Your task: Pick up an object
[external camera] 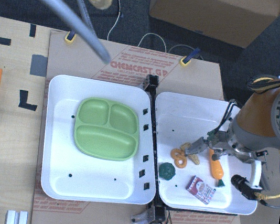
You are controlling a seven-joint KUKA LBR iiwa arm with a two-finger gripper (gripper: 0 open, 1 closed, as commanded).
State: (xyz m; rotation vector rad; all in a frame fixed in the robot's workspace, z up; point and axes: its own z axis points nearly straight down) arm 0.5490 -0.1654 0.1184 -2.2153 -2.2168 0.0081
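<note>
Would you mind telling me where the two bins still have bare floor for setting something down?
In the left bin, bare floor runs below the green divided plate and along its left side. In the right bin, the upper part is free. Lower down it is crowded: pretzel, green lump, carrot, red packet and the gripper.

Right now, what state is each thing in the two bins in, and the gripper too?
Green divided plate: flat in the left bin, nothing on it.
Pretzel: lying in the right bin, at the gripper's tip.
Carrot: lying loose below the wrist.
Green broccoli piece: loose, near the divider.
Red packet: lying flat, tilted.
Gripper: low over the pretzel, holding nothing visible.
</note>
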